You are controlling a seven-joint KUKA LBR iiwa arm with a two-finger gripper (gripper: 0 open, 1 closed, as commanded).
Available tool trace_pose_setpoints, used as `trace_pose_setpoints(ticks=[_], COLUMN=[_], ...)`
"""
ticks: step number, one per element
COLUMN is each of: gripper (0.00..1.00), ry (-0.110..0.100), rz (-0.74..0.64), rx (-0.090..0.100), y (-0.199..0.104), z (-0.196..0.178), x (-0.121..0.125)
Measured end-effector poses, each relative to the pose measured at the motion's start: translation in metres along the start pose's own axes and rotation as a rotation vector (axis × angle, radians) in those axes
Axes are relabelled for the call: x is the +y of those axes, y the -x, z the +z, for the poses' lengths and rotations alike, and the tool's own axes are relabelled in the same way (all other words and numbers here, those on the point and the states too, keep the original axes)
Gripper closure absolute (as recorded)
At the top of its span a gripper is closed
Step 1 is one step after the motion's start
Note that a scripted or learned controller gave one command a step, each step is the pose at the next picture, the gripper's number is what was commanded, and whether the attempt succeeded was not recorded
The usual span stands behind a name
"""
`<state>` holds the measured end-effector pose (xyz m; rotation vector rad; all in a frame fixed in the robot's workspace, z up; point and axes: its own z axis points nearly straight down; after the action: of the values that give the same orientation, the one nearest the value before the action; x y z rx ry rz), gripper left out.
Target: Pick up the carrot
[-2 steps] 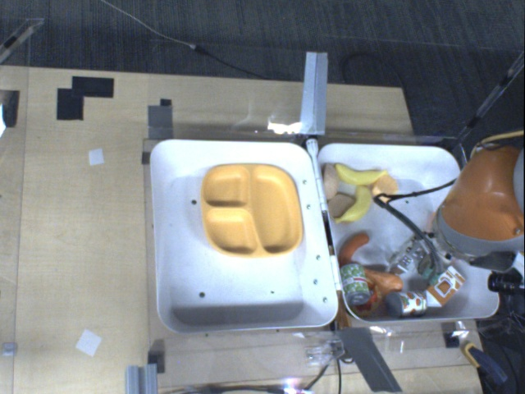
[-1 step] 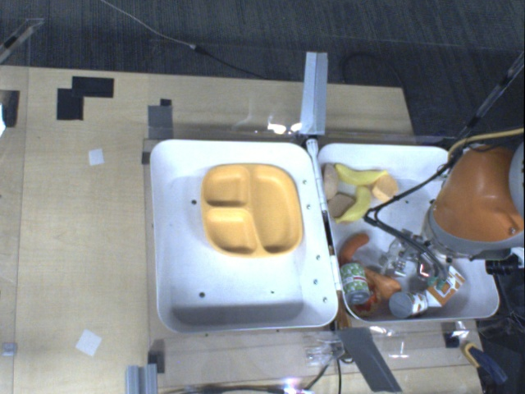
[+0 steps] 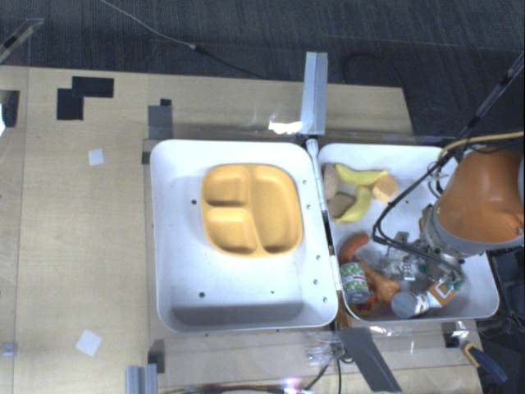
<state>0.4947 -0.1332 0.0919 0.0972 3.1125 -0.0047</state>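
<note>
The step in hand looks like the reach onto the carrot (image 3: 380, 283), with no lift begun: the carrot lies on the floor of the right bin (image 3: 489, 300), near that bin's front edge, slanting from beside the tin can (image 3: 355, 279) toward the front right. A reddish round piece (image 3: 354, 245) sits just behind the can, and a grey round thing (image 3: 404, 304) lies just beside the carrot's lower end, so the carrot is hemmed in. The pincer (image 3: 414, 263) hangs low over the clutter just right of the carrot, amid cables and metal parts; whether it is released or clenched I cannot tell, and nothing shows the carrot caught in it. The arm (image 3: 484, 199) comes in from the counter's right edge, its orange band above the bin's right half, wrist pointing down and toward the left. The next move, as I judge it, calls for centring over the carrot's middle, lining up across its long axis, and closing without snagging the can. The bananas (image 3: 358, 189) at the bin's back and the yellow tray (image 3: 248, 208) in the left bin (image 3: 176, 245) lie well apart from the work.
</note>
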Motion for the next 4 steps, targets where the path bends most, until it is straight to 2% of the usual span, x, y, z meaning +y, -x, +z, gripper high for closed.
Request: trace_pose_setpoints(ticks=[1, 2, 3, 4], gripper=[1.0, 0.0, 0.0, 0.0], ry=[-0.003, 0.0, 0.002, -0.002], rz=[-0.383, -0.386, -0.046, 0.291], rx=[0.0, -0.002, 0.017, 0.011], y=[0.0, 0.0, 0.008, -0.003], z=[-0.001, 0.0, 0.002, 0.002], x=[0.017, 0.019, 0.003, 0.034])
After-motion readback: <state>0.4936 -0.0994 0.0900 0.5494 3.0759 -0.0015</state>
